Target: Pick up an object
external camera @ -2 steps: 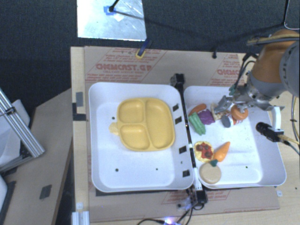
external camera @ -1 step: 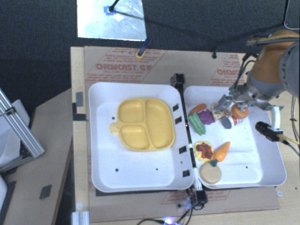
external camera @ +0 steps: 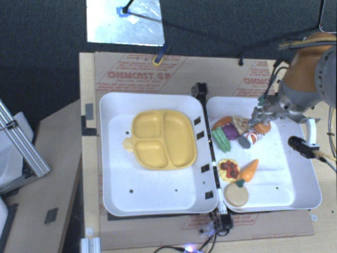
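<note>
End effector (external camera: 259,119) is lowered over the toy pile at the right bin's (external camera: 300,194) far side — finger state cannot be told. Orange piece (external camera: 263,127) sits just beneath; a centred, vertical descent is advised — neighbours are touching.

Left bin (external camera: 113,194) holds a divided plate (external camera: 159,139); right bin (external camera: 295,194) holds toy foods clustered along its left side, carrot (external camera: 249,169) behind a round cookie (external camera: 236,194).

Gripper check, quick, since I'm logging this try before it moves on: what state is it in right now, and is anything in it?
Gripper: low in the right bin over the toy food pile; open, shut or holding cannot be told.
</note>
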`<state>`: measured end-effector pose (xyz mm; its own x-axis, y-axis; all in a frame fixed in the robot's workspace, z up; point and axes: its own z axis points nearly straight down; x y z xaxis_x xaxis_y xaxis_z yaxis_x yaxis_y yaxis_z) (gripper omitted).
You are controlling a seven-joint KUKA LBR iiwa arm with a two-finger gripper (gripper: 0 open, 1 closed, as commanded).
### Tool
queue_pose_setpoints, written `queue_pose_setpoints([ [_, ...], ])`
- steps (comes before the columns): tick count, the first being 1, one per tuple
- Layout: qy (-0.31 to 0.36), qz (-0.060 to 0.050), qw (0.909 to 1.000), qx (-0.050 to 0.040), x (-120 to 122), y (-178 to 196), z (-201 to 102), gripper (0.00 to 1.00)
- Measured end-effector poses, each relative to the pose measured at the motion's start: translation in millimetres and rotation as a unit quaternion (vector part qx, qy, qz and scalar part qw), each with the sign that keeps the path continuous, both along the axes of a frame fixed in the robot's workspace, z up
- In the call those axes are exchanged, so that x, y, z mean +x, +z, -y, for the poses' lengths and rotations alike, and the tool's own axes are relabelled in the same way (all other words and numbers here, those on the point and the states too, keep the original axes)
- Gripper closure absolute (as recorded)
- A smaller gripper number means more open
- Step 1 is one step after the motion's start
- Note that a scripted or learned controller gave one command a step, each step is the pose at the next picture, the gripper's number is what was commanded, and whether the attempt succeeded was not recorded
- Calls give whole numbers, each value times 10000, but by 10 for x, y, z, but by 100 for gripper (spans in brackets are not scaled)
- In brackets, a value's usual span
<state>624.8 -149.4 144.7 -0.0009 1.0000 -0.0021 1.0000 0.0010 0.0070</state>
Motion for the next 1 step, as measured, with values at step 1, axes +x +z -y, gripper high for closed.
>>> queue_pose_setpoints([
  [1,13,6,10000,2,12,652,16,100],
])
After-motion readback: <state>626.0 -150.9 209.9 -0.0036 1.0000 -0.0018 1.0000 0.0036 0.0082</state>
